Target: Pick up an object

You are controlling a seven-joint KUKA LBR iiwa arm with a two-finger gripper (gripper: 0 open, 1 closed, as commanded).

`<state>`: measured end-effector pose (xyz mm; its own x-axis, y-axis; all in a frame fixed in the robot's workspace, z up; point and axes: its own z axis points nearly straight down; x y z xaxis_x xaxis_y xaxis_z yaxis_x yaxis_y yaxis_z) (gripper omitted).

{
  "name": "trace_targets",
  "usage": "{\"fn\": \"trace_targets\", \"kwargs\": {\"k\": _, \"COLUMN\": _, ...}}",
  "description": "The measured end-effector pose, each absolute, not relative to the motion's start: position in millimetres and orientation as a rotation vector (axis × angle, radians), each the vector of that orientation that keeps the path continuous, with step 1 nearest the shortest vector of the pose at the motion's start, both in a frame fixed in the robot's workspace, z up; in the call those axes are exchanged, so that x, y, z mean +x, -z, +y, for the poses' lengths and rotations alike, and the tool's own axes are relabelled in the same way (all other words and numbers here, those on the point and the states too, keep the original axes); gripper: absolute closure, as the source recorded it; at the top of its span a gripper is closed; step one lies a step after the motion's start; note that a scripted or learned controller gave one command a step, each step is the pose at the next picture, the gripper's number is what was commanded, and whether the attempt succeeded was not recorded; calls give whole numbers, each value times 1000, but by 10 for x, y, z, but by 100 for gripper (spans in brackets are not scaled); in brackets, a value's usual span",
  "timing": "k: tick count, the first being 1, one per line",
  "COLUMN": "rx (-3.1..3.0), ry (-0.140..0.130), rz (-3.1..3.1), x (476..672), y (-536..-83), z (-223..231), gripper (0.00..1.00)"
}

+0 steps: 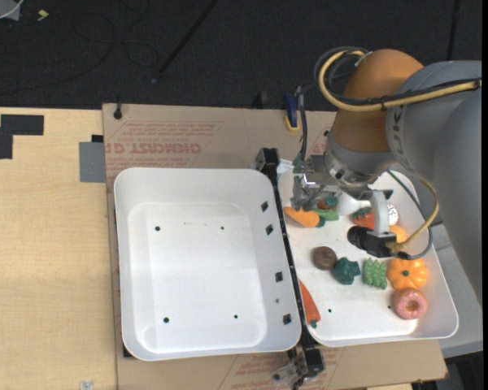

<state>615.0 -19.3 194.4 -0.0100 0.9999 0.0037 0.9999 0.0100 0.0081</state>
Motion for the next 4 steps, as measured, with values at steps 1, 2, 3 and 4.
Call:
{"fn": "trace_targets", "kwargs": {"k": 1, "rx": 2227, "ry": 6, "rz": 2222, "x": 5894, "y": -1871, "z": -264, "gripper": 100}}
{"fn": "trace_targets", "kwargs": {"k": 2, "rx": 2217, "ry": 0, "rz": 2226, "x": 6260, "y": -1922, "z": 196, "gripper": 100}}
{"fn": "trace_targets", "kwargs": {"k": 3, "rx": 2210, "ry": -21, "rz": 2219, "x": 6457, "y": -4049, "z": 605, "gripper": 100}}
{"fn": "trace_targets", "kwargs": {"k": 4, "rx": 2219, "ry": -1, "rz": 2223, "x": 6442, "y": -4299, "z": 644, "gripper": 100}}
